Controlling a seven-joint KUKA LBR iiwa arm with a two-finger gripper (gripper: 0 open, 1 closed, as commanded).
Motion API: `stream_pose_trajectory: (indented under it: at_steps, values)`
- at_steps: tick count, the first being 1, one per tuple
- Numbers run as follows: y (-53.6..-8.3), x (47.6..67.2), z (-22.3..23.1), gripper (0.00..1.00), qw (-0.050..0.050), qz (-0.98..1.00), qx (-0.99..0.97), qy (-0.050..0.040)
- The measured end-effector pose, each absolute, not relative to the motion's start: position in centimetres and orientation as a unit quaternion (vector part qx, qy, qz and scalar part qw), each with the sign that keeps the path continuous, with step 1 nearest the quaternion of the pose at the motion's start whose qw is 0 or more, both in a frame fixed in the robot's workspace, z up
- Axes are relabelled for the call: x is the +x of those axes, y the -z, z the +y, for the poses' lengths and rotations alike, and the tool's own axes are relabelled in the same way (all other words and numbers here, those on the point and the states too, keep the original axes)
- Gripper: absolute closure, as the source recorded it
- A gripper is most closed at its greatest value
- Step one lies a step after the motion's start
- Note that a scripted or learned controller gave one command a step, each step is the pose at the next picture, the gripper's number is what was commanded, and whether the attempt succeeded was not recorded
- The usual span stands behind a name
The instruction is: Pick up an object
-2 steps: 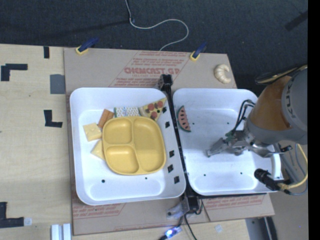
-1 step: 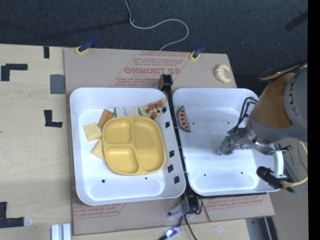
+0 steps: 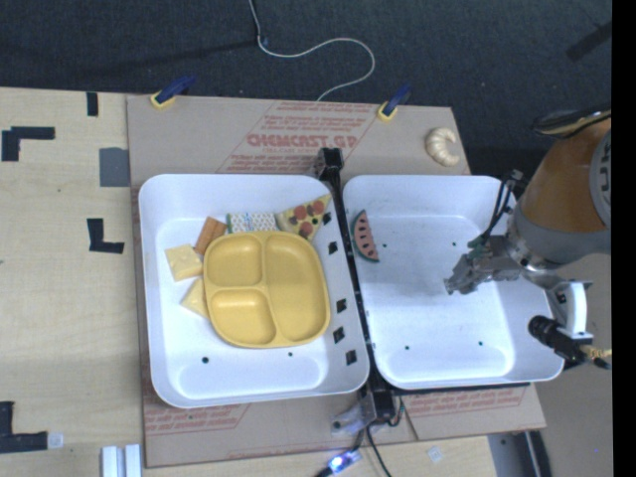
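Note:
My gripper (image 3: 462,281) hangs over the right part of the right bin (image 3: 437,361), reaching in from the right below the orange-banded wrist. A watermelon slice (image 3: 366,236) lies against that bin's left wall, well to the left of the gripper. In the left bin (image 3: 248,386) sits a yellow divided plate (image 3: 266,288). Along its upper and left sides lie a pizza slice (image 3: 306,216), a patterned piece (image 3: 250,223), a brown cracker (image 3: 209,234) and pale yellow cheese pieces (image 3: 183,262).
A cream croissant-like object (image 3: 444,146) lies on the cardboard behind the right bin. A black divider clip (image 3: 330,162) sits between the bins at the back. A white cable (image 3: 308,48) loops across the dark floor behind.

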State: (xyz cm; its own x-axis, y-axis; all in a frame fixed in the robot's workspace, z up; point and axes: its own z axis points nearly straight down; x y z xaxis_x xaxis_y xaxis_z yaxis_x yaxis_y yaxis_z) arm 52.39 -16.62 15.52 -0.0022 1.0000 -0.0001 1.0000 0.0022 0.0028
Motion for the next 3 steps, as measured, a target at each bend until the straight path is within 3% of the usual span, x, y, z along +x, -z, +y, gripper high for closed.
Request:
stream_pose_trajectory:
  at_steps: [1, 2, 3]
  values:
    - [-21.5, 51.9, -17.1, 1.00, 0.002, 0.708, 0.707, -0.0009]
    - [-22.5, 51.9, -17.0, 1.00, 0.000, 0.708, 0.706, -0.0001]
    - [-21.6, 51.6, -11.5, 1.00, -0.002, 0.709, 0.705, 0.0005]
